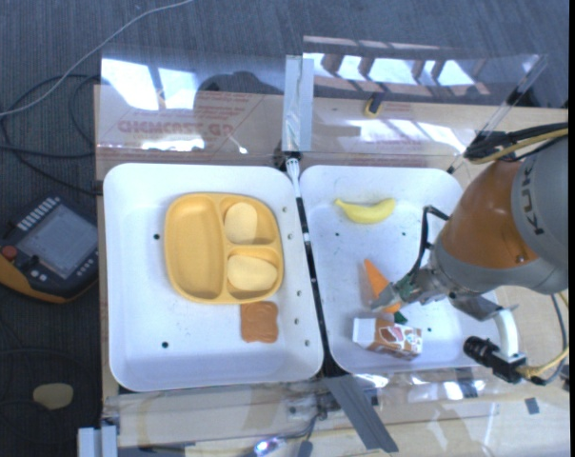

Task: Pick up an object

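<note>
**Low over the orange wedge, grasp unproven**

My gripper (pixel 394 298) hangs low in the right bin (pixel 440 193), toward its front edge, its tip right at the lower end of the orange wedge (pixel 374 279). Whether I have closed on anything I cannot tell — my own wrist hides that spot.

What could go wrong: the wedge lies flat and tapers, so a pinch at the narrow end may squeeze it out sideways. Just in front of it sit a small white block (pixel 364 330) and a brown printed packet (pixel 398 340), touching each other; a slightly misplaced descent could nudge those or catch two things at once. The bin's front wall is near too, leaving little room.

The wedge is bright orange, carrot-like, pointing toward the bin's back edge. A banana (pixel 366 209) lies near the back edge, well apart. The left bin (pixel 126 255) bears a yellow divided tray (pixel 192 250) and a brown cookie-like piece (pixel 260 322).
</note>
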Tool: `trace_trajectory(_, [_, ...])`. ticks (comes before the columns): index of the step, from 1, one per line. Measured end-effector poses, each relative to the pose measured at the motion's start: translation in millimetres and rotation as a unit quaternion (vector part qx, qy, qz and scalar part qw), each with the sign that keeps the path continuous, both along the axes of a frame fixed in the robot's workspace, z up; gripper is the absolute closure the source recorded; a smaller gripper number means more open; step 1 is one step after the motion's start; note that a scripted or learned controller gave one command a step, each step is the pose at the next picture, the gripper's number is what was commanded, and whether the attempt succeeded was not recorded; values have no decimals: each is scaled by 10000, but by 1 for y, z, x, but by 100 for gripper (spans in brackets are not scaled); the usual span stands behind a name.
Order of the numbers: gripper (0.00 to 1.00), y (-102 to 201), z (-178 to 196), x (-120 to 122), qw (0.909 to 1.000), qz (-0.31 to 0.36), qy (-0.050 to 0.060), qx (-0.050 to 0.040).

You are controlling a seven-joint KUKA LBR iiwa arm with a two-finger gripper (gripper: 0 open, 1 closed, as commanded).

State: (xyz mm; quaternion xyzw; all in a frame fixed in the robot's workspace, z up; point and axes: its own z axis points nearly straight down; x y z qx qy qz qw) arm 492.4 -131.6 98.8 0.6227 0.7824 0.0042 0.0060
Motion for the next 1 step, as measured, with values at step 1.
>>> trace_trajectory(1, [100, 78, 84, 12, 9986, -520, 90, 5])
